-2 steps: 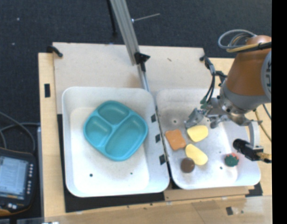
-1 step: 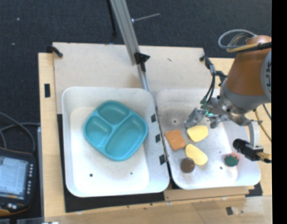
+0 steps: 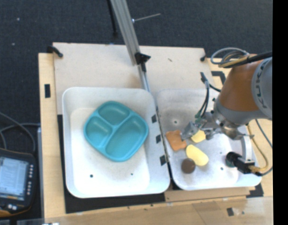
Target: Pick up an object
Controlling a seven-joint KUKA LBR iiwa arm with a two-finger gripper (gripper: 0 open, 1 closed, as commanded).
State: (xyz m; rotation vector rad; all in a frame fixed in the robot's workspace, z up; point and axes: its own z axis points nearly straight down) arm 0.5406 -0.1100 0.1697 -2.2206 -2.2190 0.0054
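The right bin holds several small items. An orange flat piece lies near its left wall. A small yellow piece sits just right of it, and a larger yellow lump lies below that. A brown round item rests near the front. My gripper is low in this bin, right at the small yellow piece and next to the orange piece. Whether it grips the yellow piece is hidden by the wrist and cables.
The left bin carries a blue sectioned plate. A metal pole slants down to the divider between the bins. The orange-banded arm covers the right bin's far right part, with a black fitting and cables by it.
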